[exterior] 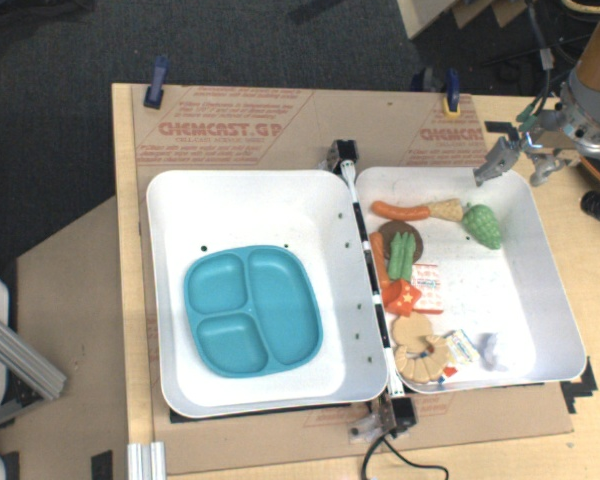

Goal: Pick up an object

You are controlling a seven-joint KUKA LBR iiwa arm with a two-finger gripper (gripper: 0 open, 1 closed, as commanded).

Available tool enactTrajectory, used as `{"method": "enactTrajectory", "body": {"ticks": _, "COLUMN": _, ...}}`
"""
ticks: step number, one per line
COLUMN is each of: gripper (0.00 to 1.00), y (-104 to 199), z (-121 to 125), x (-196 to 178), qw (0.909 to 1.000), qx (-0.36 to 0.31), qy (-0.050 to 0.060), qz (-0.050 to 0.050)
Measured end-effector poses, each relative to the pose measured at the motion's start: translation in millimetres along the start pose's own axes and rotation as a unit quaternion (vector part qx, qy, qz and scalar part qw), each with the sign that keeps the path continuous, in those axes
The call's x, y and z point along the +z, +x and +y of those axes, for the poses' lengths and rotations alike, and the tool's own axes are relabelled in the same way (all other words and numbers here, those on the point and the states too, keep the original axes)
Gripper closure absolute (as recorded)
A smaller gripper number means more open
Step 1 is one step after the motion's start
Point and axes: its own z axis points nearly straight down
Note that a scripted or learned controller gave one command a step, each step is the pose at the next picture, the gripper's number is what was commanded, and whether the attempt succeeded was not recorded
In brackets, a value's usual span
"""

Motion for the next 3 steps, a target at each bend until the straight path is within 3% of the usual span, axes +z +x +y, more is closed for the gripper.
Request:
{"method": "enactTrajectory", "body": {"ticks": 1, "gripper": 0.0, "y": 82, "z": 3, "x": 61, "qw": 1.0, "qx": -0.004, "qy": 0.004, "qz": 0.003}}
{"method": "enactTrajectory", "body": {"ticks": 2, "gripper": 0.0, "y": 94, "z": 13, "x": 149, "qw": 1.0, "qx": -0.001, "qy": 0.005, "qz": 0.002}}
{"method": "enactTrajectory", "body": {"ticks": 3, "gripper": 1.0, "y": 93, "z": 16, "x": 132, "qw": 1.0, "qx": -0.001, "qy": 0.0, "qz": 0.0}}
